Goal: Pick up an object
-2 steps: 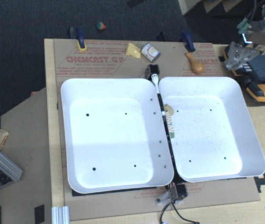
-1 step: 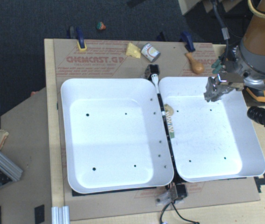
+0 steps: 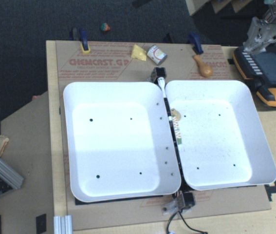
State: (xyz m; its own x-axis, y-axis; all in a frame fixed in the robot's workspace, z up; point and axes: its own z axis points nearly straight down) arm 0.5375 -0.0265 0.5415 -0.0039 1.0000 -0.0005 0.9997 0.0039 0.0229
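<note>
Red lettering reading "CHEMCAST G P" marks the brown cardboard sheet point(image 3: 103, 61) under two shallow white plastic bins, and a small green-labelled packet point(image 3: 176, 127) lies against the right bin's point(image 3: 247, 130) left wall.

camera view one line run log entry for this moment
left bin: bare floor | right bin: small object at left wall | board: yellow piece

2 bins point(image 3: 112, 94) lie side by side, a small object point(image 3: 176, 126) in the right bin point(image 3: 240, 130) beside their seam.
</note>
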